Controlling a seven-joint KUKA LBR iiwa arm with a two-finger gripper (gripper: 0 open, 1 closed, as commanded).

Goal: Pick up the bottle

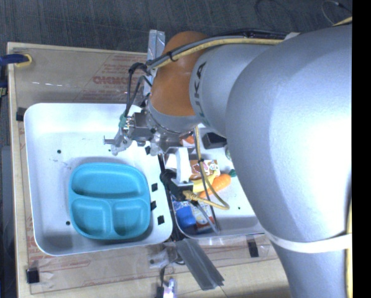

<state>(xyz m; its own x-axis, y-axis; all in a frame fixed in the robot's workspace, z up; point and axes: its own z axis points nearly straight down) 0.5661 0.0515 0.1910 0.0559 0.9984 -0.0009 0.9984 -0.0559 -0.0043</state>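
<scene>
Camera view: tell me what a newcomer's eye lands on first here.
The huge grey arm with its orange band fills the right side, reaching in over the bins. Next comes the bright blue divided tray in the left bin. A small clutter with something orange sits in the right bin, partly hidden.

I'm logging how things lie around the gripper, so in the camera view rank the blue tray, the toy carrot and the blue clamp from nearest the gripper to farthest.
1. Blue tray: just below the gripper, in the left bin.
2. Toy carrot: off to the gripper's right, in the right bin.
3. Blue clamp: farthest, at the bench's upper left corner.
</scene>
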